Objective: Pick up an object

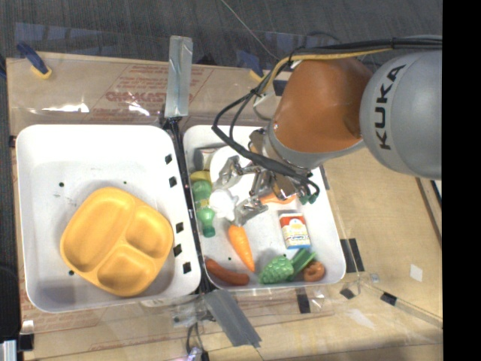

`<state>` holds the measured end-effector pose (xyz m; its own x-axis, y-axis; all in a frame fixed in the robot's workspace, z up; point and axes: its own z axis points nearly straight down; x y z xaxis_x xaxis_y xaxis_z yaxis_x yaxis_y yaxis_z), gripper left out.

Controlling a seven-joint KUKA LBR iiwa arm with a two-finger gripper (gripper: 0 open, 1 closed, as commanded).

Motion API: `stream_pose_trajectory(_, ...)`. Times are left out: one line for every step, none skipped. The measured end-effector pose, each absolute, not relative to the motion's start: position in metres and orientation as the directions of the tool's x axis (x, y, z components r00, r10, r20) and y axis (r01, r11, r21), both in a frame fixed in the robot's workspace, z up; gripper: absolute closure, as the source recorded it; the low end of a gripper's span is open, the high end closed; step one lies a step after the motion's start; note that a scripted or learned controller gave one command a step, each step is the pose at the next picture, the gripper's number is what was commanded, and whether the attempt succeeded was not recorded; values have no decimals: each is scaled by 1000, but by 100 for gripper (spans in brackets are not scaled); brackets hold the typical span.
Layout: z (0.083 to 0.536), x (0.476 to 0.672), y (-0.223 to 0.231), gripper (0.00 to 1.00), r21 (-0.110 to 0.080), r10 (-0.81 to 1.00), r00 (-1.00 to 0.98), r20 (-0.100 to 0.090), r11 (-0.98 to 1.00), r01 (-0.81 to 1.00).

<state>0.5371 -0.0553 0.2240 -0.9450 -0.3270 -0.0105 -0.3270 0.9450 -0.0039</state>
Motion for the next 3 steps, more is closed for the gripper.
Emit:
stream_pose_trajectory(149, 483, -155, 100, 1, -304, -953, 2, 953, -304)
stream_pose_trajectory(150, 548, -136, 100, 0, 18, -1000, -3, 1000, 18)
stream_pose_trajectory(283, 550, -142, 100, -4, 57, -998, -15, 998, 57)
